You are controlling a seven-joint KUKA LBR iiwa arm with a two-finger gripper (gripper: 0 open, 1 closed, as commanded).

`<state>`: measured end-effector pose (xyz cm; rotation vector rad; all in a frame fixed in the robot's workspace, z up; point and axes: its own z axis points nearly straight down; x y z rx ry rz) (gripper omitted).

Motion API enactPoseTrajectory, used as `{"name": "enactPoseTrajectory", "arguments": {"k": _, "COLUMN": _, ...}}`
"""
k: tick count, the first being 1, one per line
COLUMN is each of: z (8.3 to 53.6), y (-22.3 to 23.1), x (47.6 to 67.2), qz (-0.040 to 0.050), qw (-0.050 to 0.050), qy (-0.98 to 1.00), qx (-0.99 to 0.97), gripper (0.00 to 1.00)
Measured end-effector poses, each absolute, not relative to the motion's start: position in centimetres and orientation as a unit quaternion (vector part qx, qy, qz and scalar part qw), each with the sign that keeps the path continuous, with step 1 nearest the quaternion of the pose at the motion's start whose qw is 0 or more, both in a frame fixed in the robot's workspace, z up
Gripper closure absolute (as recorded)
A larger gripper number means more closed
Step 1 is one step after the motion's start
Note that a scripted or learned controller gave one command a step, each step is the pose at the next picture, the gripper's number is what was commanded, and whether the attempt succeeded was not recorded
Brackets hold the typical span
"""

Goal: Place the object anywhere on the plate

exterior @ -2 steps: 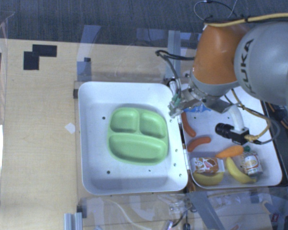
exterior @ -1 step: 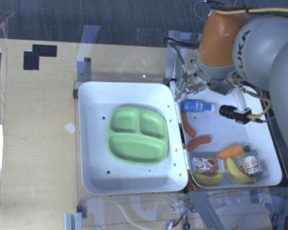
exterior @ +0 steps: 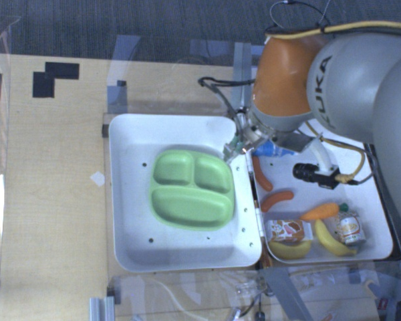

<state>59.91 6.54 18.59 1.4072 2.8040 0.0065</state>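
1. We look down on a pale wooden bench top (exterior: 50, 199) with fine, even grain.
2. Dark blue-grey carpet (exterior: 154, 9) runs along the top of the view, beyond the bench's far edge.
3. Black rectangular marks (exterior: 53, 77) sit near the bench's far left corner.
4. Clear plastic panels (exterior: 0, 146) stand at the left, catching soft, even light.

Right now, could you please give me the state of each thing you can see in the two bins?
green plate: upright in the left bin, nothing on it.
gripper: over the divide between the bins, near the plate's far right corner.
two sausages: lying loose in the right bin.
carrot: lying flat.
two bananas: lying at the near edge.
small jar: tipped beside a banana.
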Motion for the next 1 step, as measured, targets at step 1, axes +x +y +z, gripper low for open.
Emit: {"name": "enactPoseTrajectory", "arguments": {"k": 1, "z": 18.53, "y": 11.14, "x": 52.23, "qz": 0.0019, "qw": 0.002, "qy": 0.903, "qx": 0.430, "gripper": 1.00}}
